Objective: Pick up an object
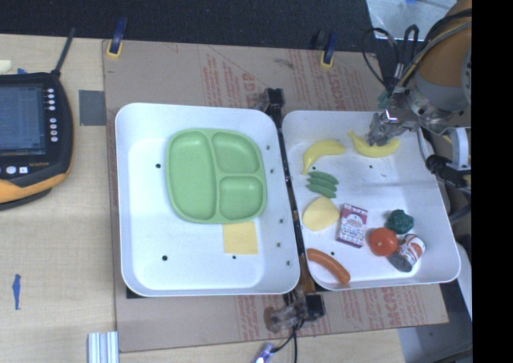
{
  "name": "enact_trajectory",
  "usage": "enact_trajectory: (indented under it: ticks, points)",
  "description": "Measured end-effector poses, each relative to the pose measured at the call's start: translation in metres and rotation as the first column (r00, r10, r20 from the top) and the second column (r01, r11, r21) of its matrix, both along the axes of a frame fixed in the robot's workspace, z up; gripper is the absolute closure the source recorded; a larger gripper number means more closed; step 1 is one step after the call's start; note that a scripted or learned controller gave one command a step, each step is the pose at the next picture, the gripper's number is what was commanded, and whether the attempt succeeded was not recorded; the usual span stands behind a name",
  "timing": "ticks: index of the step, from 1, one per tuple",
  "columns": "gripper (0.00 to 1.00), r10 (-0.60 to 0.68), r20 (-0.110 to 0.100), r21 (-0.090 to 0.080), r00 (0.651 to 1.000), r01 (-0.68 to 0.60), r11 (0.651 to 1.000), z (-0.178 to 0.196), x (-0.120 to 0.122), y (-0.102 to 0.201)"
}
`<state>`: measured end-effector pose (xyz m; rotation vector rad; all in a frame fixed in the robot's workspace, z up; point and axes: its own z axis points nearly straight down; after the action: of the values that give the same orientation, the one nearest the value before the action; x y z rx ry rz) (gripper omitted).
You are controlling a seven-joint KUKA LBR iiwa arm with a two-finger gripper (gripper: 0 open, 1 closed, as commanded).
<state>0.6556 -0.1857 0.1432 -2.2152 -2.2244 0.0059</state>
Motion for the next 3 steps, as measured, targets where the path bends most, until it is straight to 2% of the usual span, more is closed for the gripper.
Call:
enact_trajectory:
  ticks: [1,2,3]
  points:
    - [0.0,-0.002,0.003,0.001,1.0,0.002,1.0,0.04,-0.001,-0.026]
    - [0.0,0.0,-0.001,0.001,1.0,0.0,1.0,0.012,-0.097,0.024]
    - [0.0,0.001,-0.001,0.0,1.0,-0.001,1.0,-0.047,-0.135,-0.027]
